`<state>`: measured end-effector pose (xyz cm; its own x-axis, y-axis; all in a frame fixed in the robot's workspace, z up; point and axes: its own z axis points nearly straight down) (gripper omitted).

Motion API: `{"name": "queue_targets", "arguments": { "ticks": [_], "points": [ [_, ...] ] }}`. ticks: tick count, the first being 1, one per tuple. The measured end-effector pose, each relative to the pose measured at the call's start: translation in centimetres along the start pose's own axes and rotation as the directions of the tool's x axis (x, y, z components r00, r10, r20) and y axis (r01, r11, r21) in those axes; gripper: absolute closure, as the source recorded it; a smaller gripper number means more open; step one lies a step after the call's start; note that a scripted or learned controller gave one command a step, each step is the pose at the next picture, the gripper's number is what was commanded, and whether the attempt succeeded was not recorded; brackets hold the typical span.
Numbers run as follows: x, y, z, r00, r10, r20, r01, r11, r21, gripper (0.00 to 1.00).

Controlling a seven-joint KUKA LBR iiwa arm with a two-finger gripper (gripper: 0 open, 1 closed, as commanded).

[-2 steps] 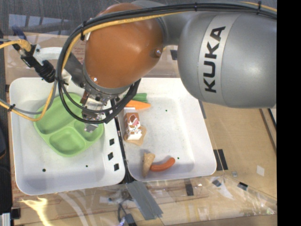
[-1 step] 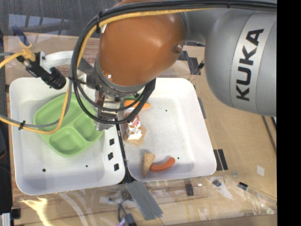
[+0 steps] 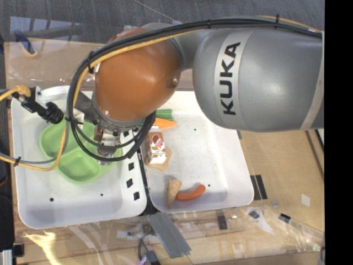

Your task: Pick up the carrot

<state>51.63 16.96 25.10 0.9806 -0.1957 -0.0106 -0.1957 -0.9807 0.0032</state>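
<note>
The carrot (image 3: 164, 122), orange with a green top (image 3: 164, 114), lies at the back left of the right bin (image 3: 220, 148), partly hidden by the arm. The arm's orange wrist band (image 3: 135, 76) hangs over the divide between the two bins. Below it the gripper (image 3: 107, 142) reaches down over the left bin (image 3: 71, 203), just above a green bowl (image 3: 77, 162). It is left of the carrot and not touching it. Cables and the wrist hide the gripper's tip.
In the right bin lie a small wrapped snack packet (image 3: 156, 149), a tan cone-shaped piece (image 3: 174, 189) and a red-orange sausage-like item (image 3: 191, 192). Yellow and black cables (image 3: 33, 101) loop over the left bin. The large grey arm body (image 3: 259, 76) covers the back right.
</note>
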Motion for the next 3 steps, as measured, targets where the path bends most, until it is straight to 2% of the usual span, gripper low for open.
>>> {"name": "queue_targets", "arguments": {
  "ticks": [1, 3],
  "points": [
    [2.4, -1.9, -1.3, 1.0, 0.002, -0.009, -0.002, 1.0, 0.004, 1.0],
    [2.3, -2.1, -3.1, 1.0, 0.001, -0.001, -0.001, 1.0, 0.005, 1.0]
  ]
}}
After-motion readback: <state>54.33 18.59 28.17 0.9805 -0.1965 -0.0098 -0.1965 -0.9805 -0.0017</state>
